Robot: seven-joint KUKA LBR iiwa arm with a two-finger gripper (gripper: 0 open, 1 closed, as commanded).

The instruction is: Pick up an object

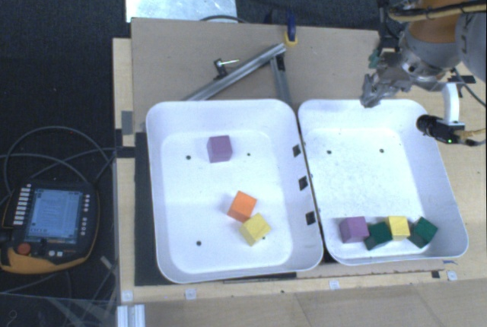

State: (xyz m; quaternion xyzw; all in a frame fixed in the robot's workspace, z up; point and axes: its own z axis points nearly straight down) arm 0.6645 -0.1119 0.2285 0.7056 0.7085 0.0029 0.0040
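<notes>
Hovering over the right white plastic bin's [437, 166] far rim, the two-finger gripper [370, 96] carries nothing; whether it's spread I cannot tell. Nearest, a small purple cube [353, 228] by the near wall looks light, rigid; pinch opposite flat faces.

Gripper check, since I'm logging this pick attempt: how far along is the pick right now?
Nothing looks done yet. The gripper sits at the far rim of the right bin, with no object between its fingers. In hand: at most an approach. Left: everything. The purple block, green blocks and yellow block lie along that bin's near edge, well away from the gripper; it must reach one, close and lift.
</notes>
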